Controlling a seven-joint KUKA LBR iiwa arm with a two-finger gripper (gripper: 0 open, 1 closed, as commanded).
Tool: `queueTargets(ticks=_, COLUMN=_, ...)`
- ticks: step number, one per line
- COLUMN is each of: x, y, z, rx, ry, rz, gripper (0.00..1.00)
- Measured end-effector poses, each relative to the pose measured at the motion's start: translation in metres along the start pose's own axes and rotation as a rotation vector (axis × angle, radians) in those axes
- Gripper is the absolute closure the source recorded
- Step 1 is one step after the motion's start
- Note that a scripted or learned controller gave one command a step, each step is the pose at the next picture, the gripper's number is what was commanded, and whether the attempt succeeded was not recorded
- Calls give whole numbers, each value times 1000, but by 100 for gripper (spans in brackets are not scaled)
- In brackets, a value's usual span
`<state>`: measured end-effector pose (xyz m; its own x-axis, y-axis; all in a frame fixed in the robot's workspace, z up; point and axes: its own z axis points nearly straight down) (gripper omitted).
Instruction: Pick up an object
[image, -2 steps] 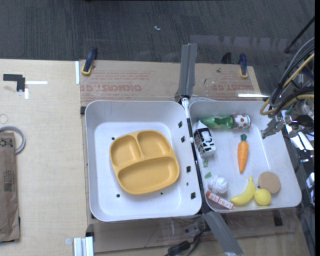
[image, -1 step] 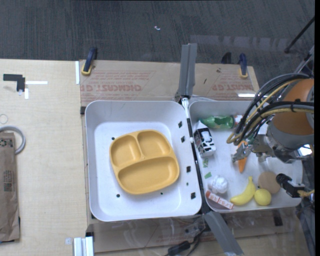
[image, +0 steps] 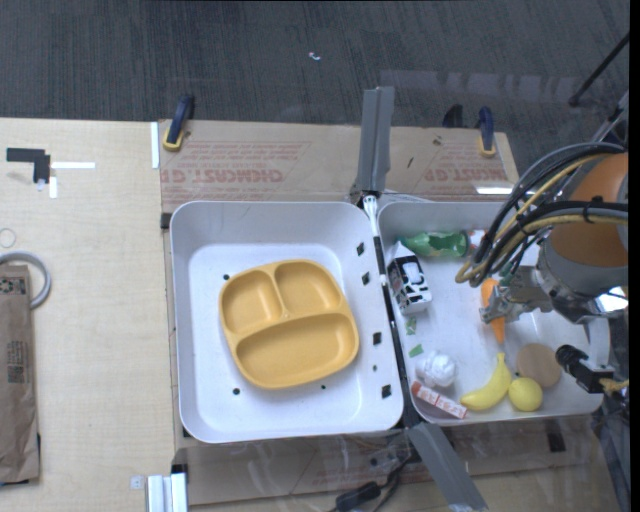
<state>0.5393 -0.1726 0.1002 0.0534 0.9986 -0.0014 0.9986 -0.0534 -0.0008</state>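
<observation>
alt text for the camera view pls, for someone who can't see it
A grey robot arm with an orange band reaches from the right over the right white bin, which holds a banana, a lemon, a green item and other small things. The left white bin holds a yellow divided plate.

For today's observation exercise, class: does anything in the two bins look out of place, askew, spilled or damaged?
Nothing looks spilled or broken. The yellow divided plate lies flat but turned at an angle to the left bin. In the right bin the banana, lemon and green item lie loosely scattered, which seems normal for picking.
</observation>
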Motion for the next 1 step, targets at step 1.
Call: queueTargets(ticks=1, x=25, y=-29, z=-134, rx=1, ry=0, rz=-23, gripper=100)
